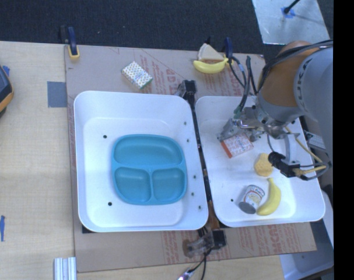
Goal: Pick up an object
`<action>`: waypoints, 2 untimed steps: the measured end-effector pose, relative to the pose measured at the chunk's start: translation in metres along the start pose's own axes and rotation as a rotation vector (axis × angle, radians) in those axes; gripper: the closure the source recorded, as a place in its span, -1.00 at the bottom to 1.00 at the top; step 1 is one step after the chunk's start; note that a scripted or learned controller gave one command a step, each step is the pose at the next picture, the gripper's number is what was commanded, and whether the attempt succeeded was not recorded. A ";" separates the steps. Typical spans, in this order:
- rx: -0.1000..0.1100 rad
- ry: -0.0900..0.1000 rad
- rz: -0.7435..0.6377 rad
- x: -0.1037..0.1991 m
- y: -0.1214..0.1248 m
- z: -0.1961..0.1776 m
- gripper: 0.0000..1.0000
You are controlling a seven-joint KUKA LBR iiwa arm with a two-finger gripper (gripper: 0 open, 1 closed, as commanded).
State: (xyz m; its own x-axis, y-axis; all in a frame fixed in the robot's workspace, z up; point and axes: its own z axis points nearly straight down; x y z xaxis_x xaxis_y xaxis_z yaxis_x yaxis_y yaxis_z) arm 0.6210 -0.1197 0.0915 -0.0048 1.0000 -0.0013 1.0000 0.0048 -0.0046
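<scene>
From the one camera above the tabletop (31,174) we see two shallow white bins side by side on a brown cardboard sheet. The left bin (89,156) holds a blue divided plate (149,169) lying flat near its middle. The right bin (214,156) holds the loose things: a small box with red and white print (238,146), a yellowish round lump (263,165), a banana (272,199) and a small can lying on its side (251,198).

The grey arm with its orange band (281,77) reaches in from the right and bends down over the upper part of the right bin. Its claw (239,128) sits low in that bin, directly above the upper edge of the red and white box, so the box lies just below the claw on the side nearer the camera, touching or nearly touching it. We cannot tell whether the claw is released or clenched, since the metal parts blur together there.

The round lump lies to the right of the box, near it but apart. The banana and the can lie together near the bin's front wall, well apart from the claw, the can touching the banana's left side.

Beyond the bins, on the cardboard, lie a small patterned box (136,74) and a second banana beside a wedge-shaped piece (210,63).
</scene>
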 end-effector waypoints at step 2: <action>0.003 -0.001 -0.003 0.025 -0.013 -0.010 1.00</action>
State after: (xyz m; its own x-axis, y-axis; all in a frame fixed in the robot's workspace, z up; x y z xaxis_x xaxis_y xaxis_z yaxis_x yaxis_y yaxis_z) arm 0.6081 -0.0952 0.1018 -0.0074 1.0000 -0.0020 0.9999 0.0074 -0.0071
